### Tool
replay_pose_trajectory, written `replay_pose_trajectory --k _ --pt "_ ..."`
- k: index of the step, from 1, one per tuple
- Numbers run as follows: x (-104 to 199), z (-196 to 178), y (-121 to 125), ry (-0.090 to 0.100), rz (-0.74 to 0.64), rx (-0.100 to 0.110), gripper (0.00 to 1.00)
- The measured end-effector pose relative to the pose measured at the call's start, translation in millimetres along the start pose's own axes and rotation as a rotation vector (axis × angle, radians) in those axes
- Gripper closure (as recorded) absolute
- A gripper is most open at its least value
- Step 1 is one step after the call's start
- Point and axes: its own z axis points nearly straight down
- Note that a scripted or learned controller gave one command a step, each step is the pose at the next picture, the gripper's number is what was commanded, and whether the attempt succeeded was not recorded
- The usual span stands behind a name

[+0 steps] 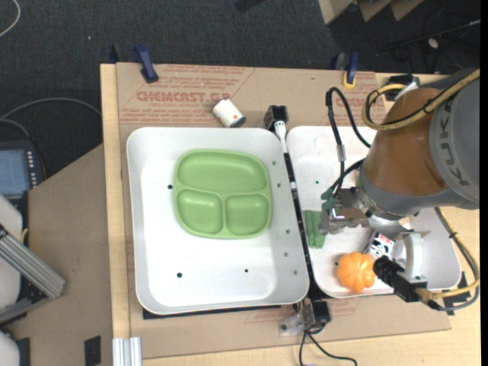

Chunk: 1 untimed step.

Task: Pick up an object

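- I am positioning my tool (334, 213) over the right bin (313, 155); its grip state I cannot tell.
- Orange object (356, 271) is lying at the tool's five o'clock, unlifted.
- Pickup is remaining.

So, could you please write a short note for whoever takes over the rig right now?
Gripper: low over the left part of the right bin, above the green object lying by that bin's left wall. Nothing visibly held.
Things: the orange object sits near the right bin's front edge. The green divided tray lies in the left bin. A small white cylinder rests on the bench behind the left bin.
Done: nothing lifted yet.
Left: grasp one object, probably the green one nearest the gripper, and raise it.
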Motion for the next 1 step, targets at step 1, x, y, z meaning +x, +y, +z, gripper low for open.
replay_pose_trajectory --k 1 --pt "52.5 -114.3 1.3 0.005 -0.015 -0.015 1.0"
